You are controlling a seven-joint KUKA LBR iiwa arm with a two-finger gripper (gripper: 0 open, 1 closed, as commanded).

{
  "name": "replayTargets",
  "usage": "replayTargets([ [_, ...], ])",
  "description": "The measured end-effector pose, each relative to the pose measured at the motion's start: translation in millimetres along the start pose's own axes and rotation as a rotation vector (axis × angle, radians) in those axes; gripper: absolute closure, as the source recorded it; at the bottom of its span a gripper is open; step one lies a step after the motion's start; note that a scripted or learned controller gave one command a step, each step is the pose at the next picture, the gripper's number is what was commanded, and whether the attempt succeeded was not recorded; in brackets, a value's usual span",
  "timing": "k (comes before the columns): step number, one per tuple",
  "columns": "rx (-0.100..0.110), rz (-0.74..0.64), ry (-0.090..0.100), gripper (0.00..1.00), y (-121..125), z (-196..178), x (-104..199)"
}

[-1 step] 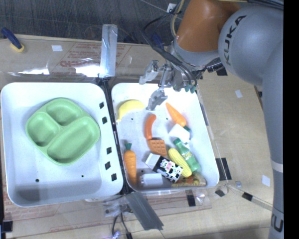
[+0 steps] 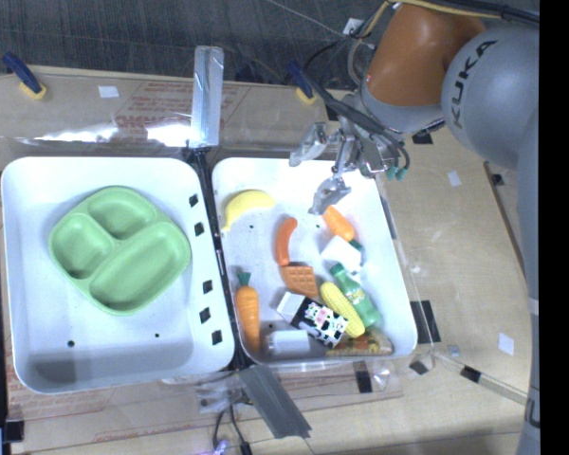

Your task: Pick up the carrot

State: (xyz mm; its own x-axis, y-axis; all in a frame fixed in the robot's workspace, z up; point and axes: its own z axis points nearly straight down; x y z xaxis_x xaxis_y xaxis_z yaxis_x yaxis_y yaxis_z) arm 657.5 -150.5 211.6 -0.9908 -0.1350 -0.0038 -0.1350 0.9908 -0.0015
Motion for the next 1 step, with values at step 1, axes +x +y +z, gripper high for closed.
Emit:
replayTargets([
  [1,-0.005,-0.040,0.012,0.00,-34.7,94.3,7.8],
])
